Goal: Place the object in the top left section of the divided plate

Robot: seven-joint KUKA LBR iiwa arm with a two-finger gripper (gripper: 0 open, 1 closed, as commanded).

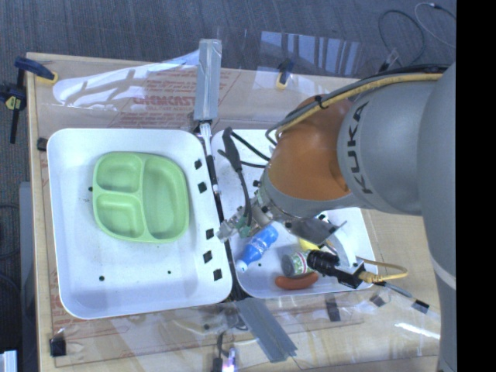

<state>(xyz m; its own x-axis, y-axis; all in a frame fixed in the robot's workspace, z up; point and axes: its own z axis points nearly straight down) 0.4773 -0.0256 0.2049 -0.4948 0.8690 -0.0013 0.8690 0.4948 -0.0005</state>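
A light green divided plate (142, 196) lies in the left white bin (74, 281); its top left section (118, 172) has nothing in it. My gripper (236, 227) hangs low over the left edge of the right bin (353, 222), close to the wall between the two bins. A blue bottle (257, 246) lies just right of and below the gripper, tilted, its white cap toward the front. Whether the gripper touches the bottle is unclear. The arm's orange band and grey body hide most of the right bin.
A small greenish can (294, 264) and a red sausage-shaped piece (297, 282) lie near the right bin's front edge. A yellow piece (311, 244) peeks out under the wrist. Clamps and tape sit along the bench edges.
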